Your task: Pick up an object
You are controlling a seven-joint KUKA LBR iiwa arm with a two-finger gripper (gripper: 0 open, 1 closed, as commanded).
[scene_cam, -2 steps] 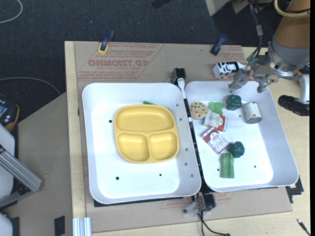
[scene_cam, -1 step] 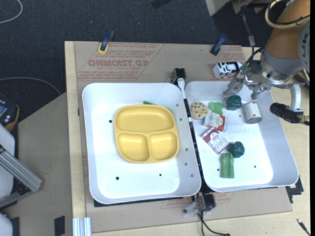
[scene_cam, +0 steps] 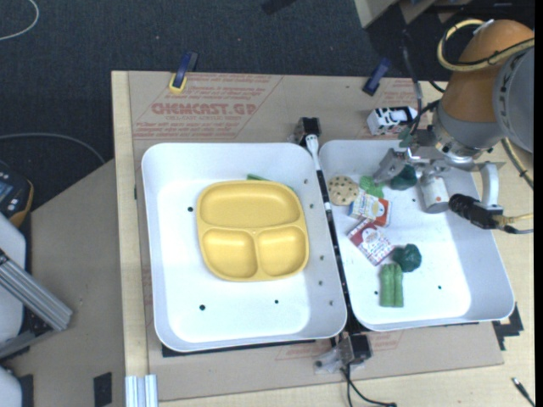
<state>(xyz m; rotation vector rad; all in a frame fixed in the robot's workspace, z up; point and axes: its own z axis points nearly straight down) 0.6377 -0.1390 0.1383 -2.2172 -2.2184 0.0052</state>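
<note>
Hovering low over the far end of the right bin (scene_cam: 475, 287), the gripper (scene_cam: 413, 172) sits at the top of the clutter; a dark green lump (scene_cam: 404, 176) shows right at its tip, but I can't tell from this slanted view whether it is pinched or just lying underneath; finger spacing is not readable either, so calling it unknown.

Candidates in that bin, all bunched toward the divider: a round speckled cookie (scene_cam: 342, 190) at the near-left corner of the pile; a small printed packet (scene_cam: 370, 206) just beside it; a red and white packet (scene_cam: 372, 244) below that; a dark green round piece (scene_cam: 409, 257) touching the top of a light green block (scene_cam: 391, 285).

Handling guess: everything looks like light toy-scale stuff, no weight problem; the packets are flat and probably slick, bad for a two-finger pinch from above; the cookie is thin and flat too; the light green block looks stiff and stands apart at its lower end, so grab it across the short sides, mid-length.

The left bin (scene_cam: 170, 253) holds a yellow divided plate (scene_cam: 252, 229); too wide to pinch except at the rim.
</note>
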